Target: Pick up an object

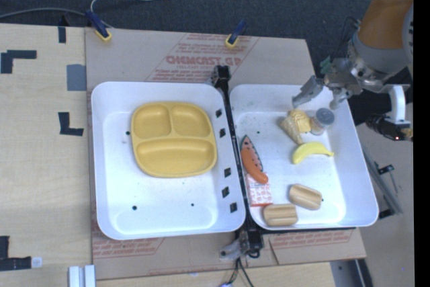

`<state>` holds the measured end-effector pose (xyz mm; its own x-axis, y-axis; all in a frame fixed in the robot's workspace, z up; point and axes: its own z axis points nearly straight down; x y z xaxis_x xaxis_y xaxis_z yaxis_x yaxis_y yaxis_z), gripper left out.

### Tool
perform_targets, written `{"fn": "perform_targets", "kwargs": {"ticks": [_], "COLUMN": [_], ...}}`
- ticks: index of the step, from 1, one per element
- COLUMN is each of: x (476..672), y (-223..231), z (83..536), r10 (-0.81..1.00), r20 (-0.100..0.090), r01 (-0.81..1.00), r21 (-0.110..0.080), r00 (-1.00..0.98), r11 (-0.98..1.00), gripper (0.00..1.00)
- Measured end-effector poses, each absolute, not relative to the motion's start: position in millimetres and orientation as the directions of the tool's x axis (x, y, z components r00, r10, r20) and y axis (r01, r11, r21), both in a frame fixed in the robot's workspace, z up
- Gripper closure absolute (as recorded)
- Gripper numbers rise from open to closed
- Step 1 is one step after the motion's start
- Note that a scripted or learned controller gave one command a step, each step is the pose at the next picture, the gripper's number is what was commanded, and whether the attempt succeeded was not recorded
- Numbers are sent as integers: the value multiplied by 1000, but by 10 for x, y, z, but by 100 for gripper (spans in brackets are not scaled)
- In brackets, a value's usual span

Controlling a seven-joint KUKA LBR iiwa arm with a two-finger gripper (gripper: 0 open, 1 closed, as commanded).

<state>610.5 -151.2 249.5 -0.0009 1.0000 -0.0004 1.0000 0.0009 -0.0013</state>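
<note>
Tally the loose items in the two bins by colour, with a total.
Yellow: 3 - plate, banana, corn
Tan: 2 - roll, roll
Orange: 1 - carrot
Grey: 1 - small round item
Red and white: 1 - packet
Total: 8

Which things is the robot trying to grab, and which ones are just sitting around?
For the job:
- claw, fingers spread
- curved yellow banana
- pale yellow corn cob
- small grey round cap
- orange carrot
- two tan bread rolls
- right white bin

Just lying about:
- yellow divided plastic plate
- left white bin
- two yellow-and-blue clamps
</note>
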Motion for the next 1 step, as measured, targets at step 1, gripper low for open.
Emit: {"fn": "perform_targets", "kwargs": {"ticks": [1], "x": [6710], "y": [-1721], "z": [889], "r10": [1000], "r20": [-4], "r01": [1000], "r21": [9], "r00": [-3], "r11": [3], "gripper": [0]}}
